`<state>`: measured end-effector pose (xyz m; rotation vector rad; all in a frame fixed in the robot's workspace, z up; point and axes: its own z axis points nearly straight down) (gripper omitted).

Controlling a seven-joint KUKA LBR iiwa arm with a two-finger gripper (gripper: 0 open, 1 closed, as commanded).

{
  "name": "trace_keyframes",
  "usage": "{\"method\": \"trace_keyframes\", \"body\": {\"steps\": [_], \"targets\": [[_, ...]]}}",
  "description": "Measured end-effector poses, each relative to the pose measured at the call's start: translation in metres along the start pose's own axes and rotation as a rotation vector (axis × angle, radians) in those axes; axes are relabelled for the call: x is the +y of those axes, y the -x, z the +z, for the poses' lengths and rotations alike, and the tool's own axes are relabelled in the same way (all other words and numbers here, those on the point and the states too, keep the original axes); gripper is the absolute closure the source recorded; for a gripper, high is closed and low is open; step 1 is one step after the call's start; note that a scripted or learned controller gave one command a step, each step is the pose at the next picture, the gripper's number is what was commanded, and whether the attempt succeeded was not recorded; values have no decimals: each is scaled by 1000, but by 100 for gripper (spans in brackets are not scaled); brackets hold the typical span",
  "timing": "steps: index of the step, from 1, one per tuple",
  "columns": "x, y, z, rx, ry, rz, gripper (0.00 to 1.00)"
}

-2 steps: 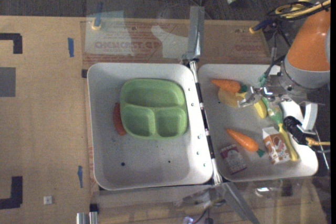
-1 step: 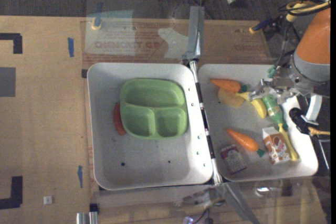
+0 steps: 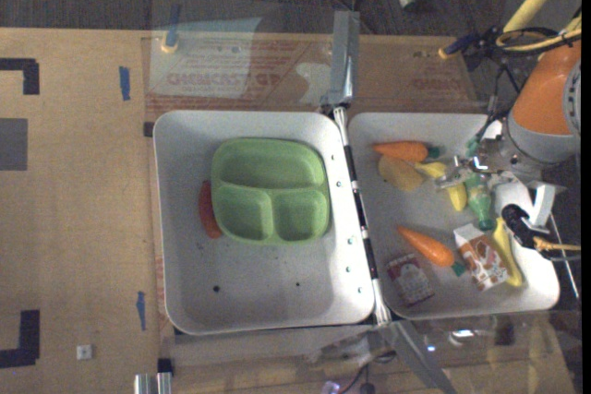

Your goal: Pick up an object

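camera view: green tray (image 3: 271, 189) in left bin (image 3: 185, 291); carrots (image 3: 428, 246) in right bin (image 3: 540, 295).

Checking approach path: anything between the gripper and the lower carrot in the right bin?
Nothing visible blocks it. The gripper is low over the yellow and green toys near the right bin's upper middle; the lower carrot lies apart, below and left of it, with bare bin floor between. A small box touches the carrot's right end.

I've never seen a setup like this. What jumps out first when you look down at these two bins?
The big green divided tray in the left bin catches the eye, with something red peeking from under its left edge. The right bin is crowded with toy food, including two orange carrots, and the grey arm with its orange band reaches in from the right.
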<state>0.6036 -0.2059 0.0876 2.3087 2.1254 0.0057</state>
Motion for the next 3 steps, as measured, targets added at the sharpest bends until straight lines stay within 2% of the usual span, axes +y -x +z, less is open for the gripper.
{"method": "trace_keyframes", "body": {"steps": [1,2,3], "targets": [[1,0,-10,-3,0,-2,100],[38,-84,-127,-1,-3,-117,100],[56,-111,-162,-2,0,-339,100]]}}
